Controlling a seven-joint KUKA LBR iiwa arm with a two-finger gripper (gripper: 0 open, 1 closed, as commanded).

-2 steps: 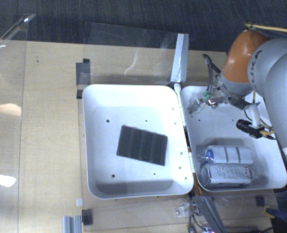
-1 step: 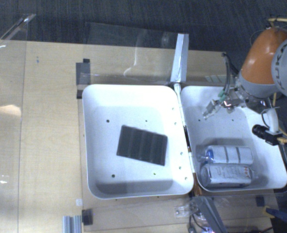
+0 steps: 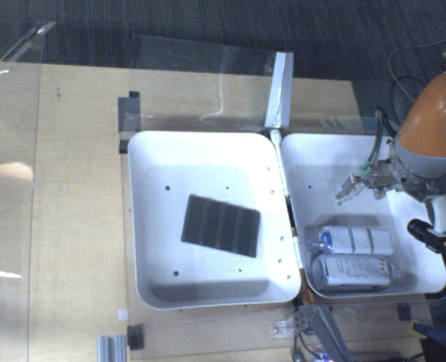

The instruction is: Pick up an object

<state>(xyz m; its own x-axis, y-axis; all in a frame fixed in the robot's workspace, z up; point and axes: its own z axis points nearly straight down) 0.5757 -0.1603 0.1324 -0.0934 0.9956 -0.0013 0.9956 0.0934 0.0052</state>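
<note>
Two bottles lie side by side in the right bin (image 3: 298, 164), near corner: a white one (image 3: 356, 240) and a silver one (image 3: 352, 271) just in front, touching. Tool (image 3: 356, 185) hangs over the same bin's far half, above and apart from both bottles, nothing between its fingers; spread or pressed together, can't tell. Left bin (image 3: 144, 202) holds a flat dark ribbed pad (image 3: 221, 225), mid-floor. Both bins sit on the desk (image 3: 65, 202).
</note>
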